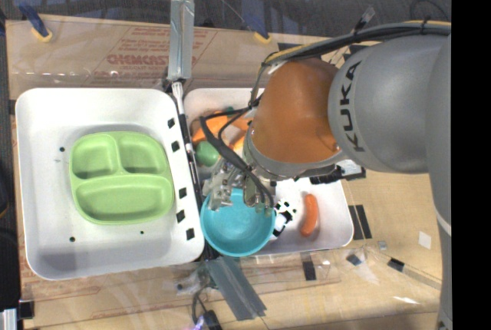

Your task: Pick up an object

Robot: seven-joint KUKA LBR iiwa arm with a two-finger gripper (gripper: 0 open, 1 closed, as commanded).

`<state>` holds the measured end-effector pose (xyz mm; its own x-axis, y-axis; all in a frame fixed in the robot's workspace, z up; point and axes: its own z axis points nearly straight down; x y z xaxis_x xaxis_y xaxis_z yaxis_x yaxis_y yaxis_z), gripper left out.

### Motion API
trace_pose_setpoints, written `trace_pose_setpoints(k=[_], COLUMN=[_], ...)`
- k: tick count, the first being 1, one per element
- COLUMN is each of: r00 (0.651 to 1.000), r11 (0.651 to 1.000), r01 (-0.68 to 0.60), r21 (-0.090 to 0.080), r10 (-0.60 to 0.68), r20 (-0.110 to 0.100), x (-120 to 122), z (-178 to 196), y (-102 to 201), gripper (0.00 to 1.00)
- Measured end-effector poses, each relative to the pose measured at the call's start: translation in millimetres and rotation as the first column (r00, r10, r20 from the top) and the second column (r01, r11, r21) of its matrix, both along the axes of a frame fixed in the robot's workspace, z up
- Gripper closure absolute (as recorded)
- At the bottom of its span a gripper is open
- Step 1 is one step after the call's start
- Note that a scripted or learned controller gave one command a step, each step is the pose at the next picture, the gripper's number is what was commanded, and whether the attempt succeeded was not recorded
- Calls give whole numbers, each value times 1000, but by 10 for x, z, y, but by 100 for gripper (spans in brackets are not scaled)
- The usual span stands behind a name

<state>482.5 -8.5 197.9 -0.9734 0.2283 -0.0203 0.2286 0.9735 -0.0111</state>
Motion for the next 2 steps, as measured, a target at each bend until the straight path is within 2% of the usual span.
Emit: trace_pose_setpoints(k=[1, 2], r00=[995, 995], r11=[995, 995], r01=[103, 98], r21=[17, 16], r10=[-102, -98], r20=[-15, -19], x=[250, 61], z=[-57, -180], y=[726, 1137], gripper=[100, 100])
